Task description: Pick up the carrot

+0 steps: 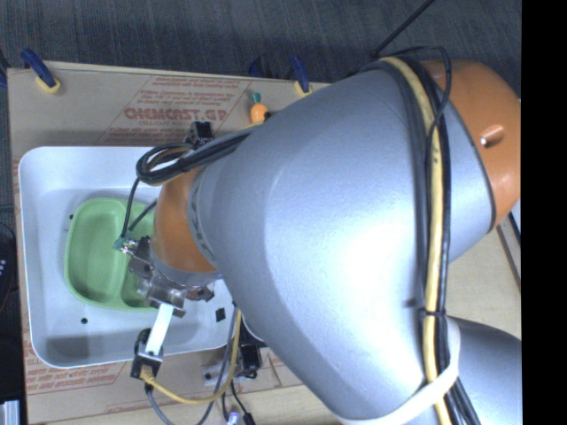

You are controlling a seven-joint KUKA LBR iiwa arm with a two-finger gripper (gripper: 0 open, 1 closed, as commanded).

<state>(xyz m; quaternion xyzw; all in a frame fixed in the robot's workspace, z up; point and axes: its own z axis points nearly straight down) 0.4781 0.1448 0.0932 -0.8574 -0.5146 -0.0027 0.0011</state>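
A dark carpeted floor (177, 7) surrounds a cardboard-covered worktop (168, 104) printed with red lettering, seen from above at a slant. Where the carrot lies cannot be told from this angle. A small orange piece with a green tip (257, 110) sits on the cardboard near the worktop's far edge, just beside the arm's casing, and it is too small to identify. The gripper (152, 282) hangs low inside the left white bin (44, 237), at the right-hand rim of a pale green dish (93, 246) that rests on the bin's floor. Whether the gripper is open or closed cannot be told, and nothing can be seen held in it. It may touch the dish's edge, but that contact is unclear. A white bar-shaped part (158, 330) juts from below the wrist toward the bin's near wall. Black cables (168, 156) loop above the orange wrist band (173, 228). The grey arm (337, 237), with a yellow cable (434, 193) running down it, covers the right half of the scene. Blue clamps (40, 69) grip the cardboard's far edge.
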